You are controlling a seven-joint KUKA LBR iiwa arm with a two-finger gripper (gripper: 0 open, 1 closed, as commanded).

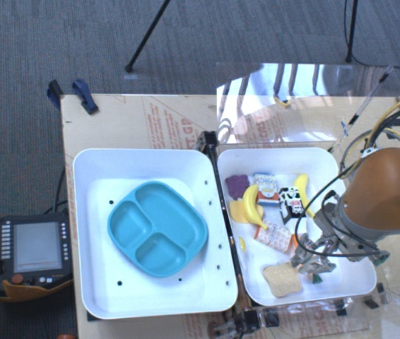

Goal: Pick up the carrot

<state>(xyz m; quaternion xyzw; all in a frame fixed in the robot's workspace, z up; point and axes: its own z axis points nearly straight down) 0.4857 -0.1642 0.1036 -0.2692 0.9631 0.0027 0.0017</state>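
The carrot (295,241) shows as a small orange sliver in the right bin (327,162), mostly hidden under the gripper's left side. My gripper (312,261) hangs low over the bin's front right part, just right of the carrot and above the bread slice (283,280). The grey arm with its orange band (378,189) reaches in from the right and covers that corner of the bin. Whether anything is held cannot be made out.
Around the carrot lie a red-and-white packet (274,237), a banana (253,205), a second banana (301,188), a cow-patterned carton (290,200), a small milk box (266,183) and a purple grape bunch (237,185). The left bin (94,171) holds a blue divided plate (157,227).
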